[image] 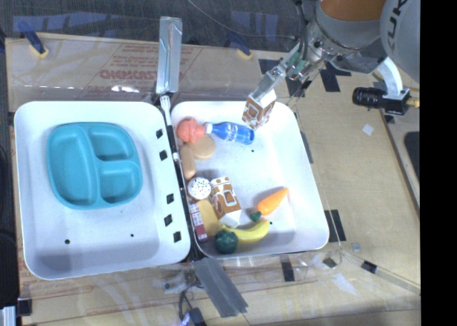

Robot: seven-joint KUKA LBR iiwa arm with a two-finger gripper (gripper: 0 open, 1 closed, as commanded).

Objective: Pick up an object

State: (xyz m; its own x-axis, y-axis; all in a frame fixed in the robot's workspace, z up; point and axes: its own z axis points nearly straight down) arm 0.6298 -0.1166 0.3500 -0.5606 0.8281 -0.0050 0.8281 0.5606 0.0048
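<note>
One object is off the pile: a small carton [258,109] printed like a little house hangs above the back edge of the right bin [303,196], pinched by its top between the fingers of the gripper [273,83], which I read as clenched on it; the carton tilts, lower end toward the blue bottle [230,132]. I judge the lift under way, not finished; the hold looks shallow, near the carton's upper edge, so I would raise slowly and straight, no wrist swing, lest it pivot out. Below lie a second carton [225,198], carrot [272,201], banana [251,232] and a pink ball [188,130]; I would stay clear of the bin wall. Left bin [28,196] holds a teal divided tray [94,163]; well apart, no concern.
</note>
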